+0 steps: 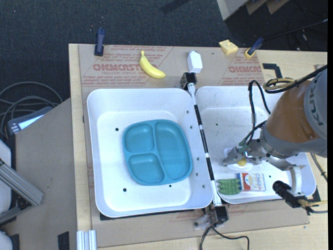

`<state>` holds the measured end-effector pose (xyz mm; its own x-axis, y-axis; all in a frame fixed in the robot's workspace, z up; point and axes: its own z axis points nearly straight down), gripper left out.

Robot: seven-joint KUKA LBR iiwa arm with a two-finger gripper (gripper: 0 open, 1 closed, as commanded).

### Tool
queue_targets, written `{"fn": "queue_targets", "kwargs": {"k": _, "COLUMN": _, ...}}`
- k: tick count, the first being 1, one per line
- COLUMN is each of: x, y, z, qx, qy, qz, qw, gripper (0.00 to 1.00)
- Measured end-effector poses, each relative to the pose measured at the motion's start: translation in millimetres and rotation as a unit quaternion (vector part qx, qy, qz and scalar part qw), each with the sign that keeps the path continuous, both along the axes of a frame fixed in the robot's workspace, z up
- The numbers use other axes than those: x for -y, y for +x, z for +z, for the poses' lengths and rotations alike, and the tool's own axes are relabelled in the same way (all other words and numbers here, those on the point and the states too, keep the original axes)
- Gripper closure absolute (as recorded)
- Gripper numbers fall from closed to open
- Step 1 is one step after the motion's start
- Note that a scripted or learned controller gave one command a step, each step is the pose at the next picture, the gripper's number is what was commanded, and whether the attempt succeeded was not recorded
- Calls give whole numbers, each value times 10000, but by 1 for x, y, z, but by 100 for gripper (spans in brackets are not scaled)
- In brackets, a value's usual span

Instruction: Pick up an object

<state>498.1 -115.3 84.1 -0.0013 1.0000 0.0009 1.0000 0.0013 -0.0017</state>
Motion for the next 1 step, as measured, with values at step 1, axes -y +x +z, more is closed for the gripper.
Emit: {"fn": "queue_targets", "kwargs": {"k": 1, "x": 2, "y": 2, "z": 13, "qx": 47, "qy": -26, "qz": -14, "qw": 10000, "gripper": 100}}
